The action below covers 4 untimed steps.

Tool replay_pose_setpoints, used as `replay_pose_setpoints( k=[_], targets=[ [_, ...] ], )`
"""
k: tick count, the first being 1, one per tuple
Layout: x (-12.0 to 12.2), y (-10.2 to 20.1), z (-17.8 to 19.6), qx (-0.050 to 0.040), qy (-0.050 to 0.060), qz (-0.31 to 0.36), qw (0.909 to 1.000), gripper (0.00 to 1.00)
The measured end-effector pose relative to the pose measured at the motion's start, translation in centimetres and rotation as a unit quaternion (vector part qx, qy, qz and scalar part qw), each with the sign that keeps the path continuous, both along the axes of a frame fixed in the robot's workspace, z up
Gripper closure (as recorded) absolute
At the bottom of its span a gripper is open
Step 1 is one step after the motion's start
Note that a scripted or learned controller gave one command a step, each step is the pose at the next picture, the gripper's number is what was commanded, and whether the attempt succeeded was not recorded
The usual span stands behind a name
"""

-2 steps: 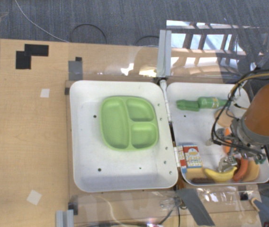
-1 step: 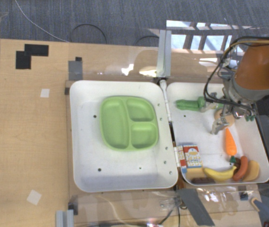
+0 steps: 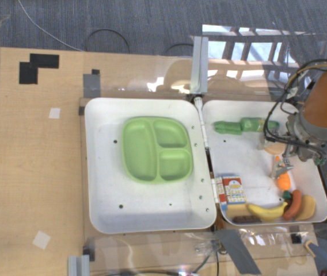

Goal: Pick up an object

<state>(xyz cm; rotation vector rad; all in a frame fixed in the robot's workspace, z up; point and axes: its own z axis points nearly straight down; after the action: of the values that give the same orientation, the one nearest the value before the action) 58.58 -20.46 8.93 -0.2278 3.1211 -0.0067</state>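
In the right bin point(image 3: 239, 157), near its right wall, the gripper point(image 3: 282, 167) hangs just above an orange piece point(image 3: 282, 181). Whether the fingers are apart or together I cannot tell; they are small and dark against the clutter, and nothing can be seen clamped between them. The arm point(image 3: 324, 105), with its orange band, comes in over the bin's upper right corner, and black cables loop around the wrist.

Along the bin's front edge lie a banana point(image 3: 266, 211), a red sausage-shaped piece point(image 3: 293, 204) and a tan piece point(image 3: 307, 207) close together in the front right corner, the sausage touching the orange piece's lower side. A small printed box point(image 3: 233, 190) sits by the front left, against the divider between the bins, with a dark brown item point(image 3: 243, 218) just in front of it. A green cucumber-like toy point(image 3: 239, 126) lies along the back. A pale tan thing point(image 3: 273, 148) sits just beside the gripper on the left. The middle of this bin's floor is bare white, leaving open room between the box and the gripper.

The left bin point(image 3: 103, 183) holds a green divided plate point(image 3: 156, 149) near its centre, with bare floor on all sides.

Both bins rest on a light wooden bench point(image 3: 31, 171) bearing black tape marks at the upper left. Grey carpet point(image 3: 123, 10) lies beyond, crossed by a thin cable.
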Motion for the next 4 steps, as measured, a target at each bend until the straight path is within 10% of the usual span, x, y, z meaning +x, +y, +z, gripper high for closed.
replay_pose_setpoints(
  k=[1,2,3,4],
  targets=[
    [-6.5,-0.2,0.1,0.0003,-0.001,-0.007,1.0000,0.00],
    [-5.8,-0.1,1.6,-0.0020,-0.011,-0.003,0.9999,1.00],
    [-3.9,0.0,4.2,-0.0008,0.001,0.194,0.9810,1.00],
    [-3.9,0.0,4.2,-0.0005,0.002,0.194,0.9810,0.00]
  ],
)
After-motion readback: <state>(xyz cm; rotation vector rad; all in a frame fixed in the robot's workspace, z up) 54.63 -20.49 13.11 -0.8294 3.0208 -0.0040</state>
